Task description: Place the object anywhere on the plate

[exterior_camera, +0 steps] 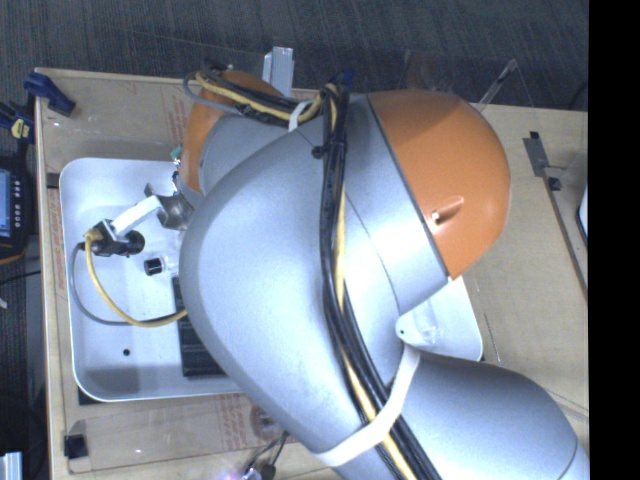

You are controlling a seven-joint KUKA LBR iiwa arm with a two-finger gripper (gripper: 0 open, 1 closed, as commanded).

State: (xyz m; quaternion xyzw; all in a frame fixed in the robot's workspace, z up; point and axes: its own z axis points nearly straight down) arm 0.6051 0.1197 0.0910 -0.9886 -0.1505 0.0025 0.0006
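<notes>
Left bin [80, 298], floor: you have one small black piece [153, 265], lying loose on the white, near the middle of the part of the bin that shows. It sits just below the gripper [168, 206] in the view and apart from it, with nothing gripping it. You cannot tell from here whether it is the task's object.

Gripper: one, hanging over the upper half of the same bin, at the edge of the arm's bulk. Whether it is parted or closed cannot be told; the arm hides too much.

Other things in that bin, counted: one dark ribbed slab [197, 353] flat on the floor toward the near wall, its right side hidden under the arm, well apart from the small piece; you cannot tell whether it is the plate. One tiny dark speck [127, 351] left of the slab, too small to name.

Arm [300, 298]: one, grey, covering most of the view from the right. Two orange parts show: a large dome [455, 183] and a smaller patch [203, 133] near the wrist.

A strip of white [462, 336] shows past the arm, likely the second bin.

Bench [110, 108]: wood-coloured, with two blue clamps [47, 90] at its far-left corner.
</notes>
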